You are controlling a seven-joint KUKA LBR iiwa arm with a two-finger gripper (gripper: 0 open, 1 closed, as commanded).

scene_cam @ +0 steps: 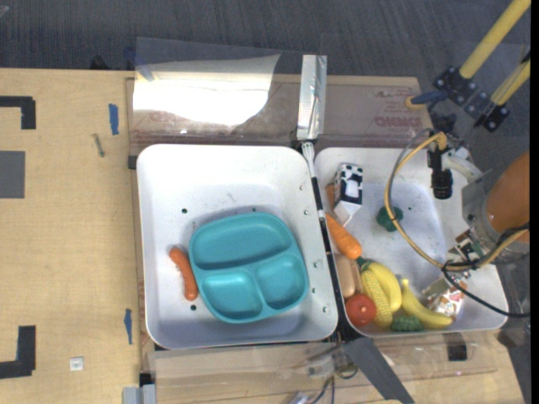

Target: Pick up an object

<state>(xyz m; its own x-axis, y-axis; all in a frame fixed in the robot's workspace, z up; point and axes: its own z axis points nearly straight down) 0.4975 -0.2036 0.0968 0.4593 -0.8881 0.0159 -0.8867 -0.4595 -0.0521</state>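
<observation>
Tomato (pixel 360 309): right bin (pixel 418 167), 6 o'clock, beside bananas (pixel 383 291).
Carrot (pixel 344 236): against divider.
Pincer (pixel 444 290): among the fruit; opening unreadable.

A dark grey carpeted floor (pixel 253 15) is seen along the top. A light wooden bench top (pixel 63 225) is spread across the left, marked with black tape corners (pixel 21 112) and blue tape strips (pixel 113 118). A brown cardboard panel (pixel 370 112) is propped behind, and a glossy sheet (pixel 202 95) there is lit by glare.
</observation>
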